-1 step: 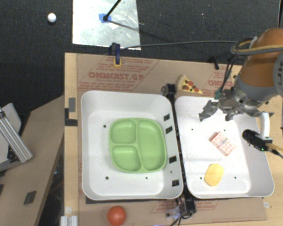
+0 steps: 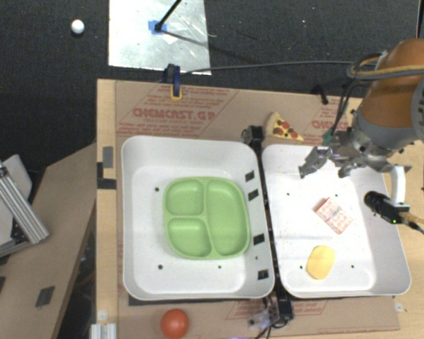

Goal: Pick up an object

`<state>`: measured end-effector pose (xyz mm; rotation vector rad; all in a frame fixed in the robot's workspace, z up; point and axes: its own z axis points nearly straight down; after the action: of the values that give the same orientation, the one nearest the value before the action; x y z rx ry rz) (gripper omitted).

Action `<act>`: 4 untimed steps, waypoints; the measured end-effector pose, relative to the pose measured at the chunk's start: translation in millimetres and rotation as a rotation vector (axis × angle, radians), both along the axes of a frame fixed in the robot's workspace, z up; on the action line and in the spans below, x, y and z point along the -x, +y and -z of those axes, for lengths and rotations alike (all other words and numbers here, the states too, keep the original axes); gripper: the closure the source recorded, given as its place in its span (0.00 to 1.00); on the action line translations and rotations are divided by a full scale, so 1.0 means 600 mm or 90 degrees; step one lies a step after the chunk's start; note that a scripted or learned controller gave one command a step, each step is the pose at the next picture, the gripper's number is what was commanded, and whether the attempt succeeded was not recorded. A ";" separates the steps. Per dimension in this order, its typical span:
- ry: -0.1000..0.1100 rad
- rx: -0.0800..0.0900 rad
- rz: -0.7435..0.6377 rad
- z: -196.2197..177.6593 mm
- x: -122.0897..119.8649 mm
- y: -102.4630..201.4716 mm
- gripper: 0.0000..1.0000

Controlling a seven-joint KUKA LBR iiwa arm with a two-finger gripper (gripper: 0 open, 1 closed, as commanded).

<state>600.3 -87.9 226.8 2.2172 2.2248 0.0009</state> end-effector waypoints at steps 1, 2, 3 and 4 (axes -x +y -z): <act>0.001 0.000 0.001 0.069 0.003 0.000 0.00; 0.001 0.000 0.001 0.152 -0.013 -0.006 0.00; 0.002 0.000 0.001 0.239 -0.012 -0.005 0.00; -0.001 0.000 0.001 0.216 -0.014 -0.005 1.00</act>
<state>608.8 -91.1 97.0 2.2187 2.2217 0.0023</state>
